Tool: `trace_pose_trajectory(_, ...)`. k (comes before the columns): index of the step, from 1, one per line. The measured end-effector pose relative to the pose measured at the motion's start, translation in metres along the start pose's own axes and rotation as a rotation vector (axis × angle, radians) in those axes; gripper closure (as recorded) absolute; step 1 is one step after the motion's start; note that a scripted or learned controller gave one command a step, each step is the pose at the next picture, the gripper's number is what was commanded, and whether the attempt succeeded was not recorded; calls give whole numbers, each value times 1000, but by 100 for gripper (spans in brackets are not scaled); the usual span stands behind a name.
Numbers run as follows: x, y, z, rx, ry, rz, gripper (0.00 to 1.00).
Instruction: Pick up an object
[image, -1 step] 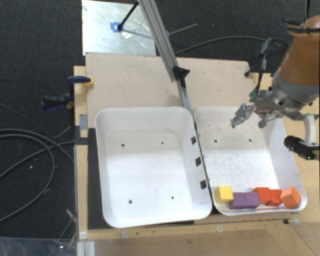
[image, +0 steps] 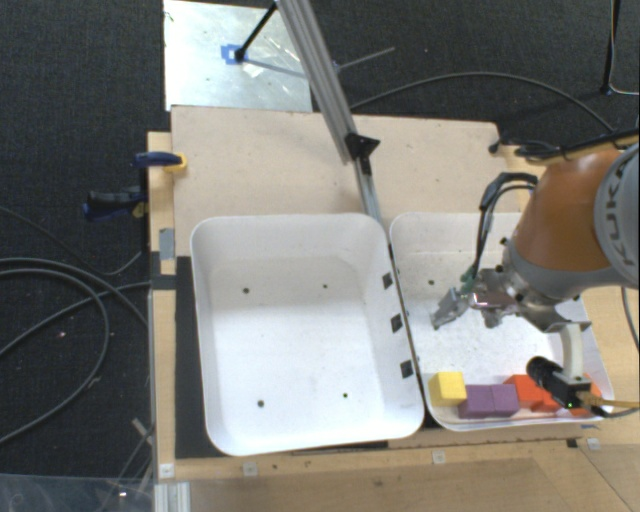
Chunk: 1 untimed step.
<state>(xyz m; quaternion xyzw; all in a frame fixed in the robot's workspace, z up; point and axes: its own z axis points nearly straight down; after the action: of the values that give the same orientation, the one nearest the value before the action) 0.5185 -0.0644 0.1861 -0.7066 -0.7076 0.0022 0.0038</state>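
Two shallow white bins of smooth moulded plastic, round-cornered, are carried side by side on a worktop (image: 430, 160) of pale, matte fibreboard. The floor of the left bin (image: 290, 225) is marked with a few small dark dots. That of the right bin (image: 435, 250) is dusted with fine dark specks. Small black tabs (image: 396, 322) are spaced along the seam where the two rims meet.

The task's things are gathered in the right bin, in a row along its near wall. A yellow block (image: 448, 388), small and roughly cubic, is set at the row's left end. A purple block (image: 488, 401), longer and flat-topped, is laid right against it. An orange block (image: 520, 386) is seen just past the purple one, close against it, with its far part covered by the robot's own hardware. All three are matte and straight-edged.

The gripper (image: 442, 316), of bare grey metal, is held over the middle of the right bin, apart from the blocks. Whether it is wide or narrow cannot be told from this slant. The arm (image: 575, 215), a glossy, rounded orange shell, is carried in from the right.

A slim aluminium pole (image: 322, 75) is slanted across the worktop's far part down to the bins' seam. A blue clamp (image: 158, 160) with a yellow tip is fixed at the worktop's left edge. Dark cables (image: 60, 300) are looped over the floor at the left.
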Motion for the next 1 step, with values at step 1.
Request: trace_pose_trajectory(1, 1, -23, -108, -20, -3, -3, 0)
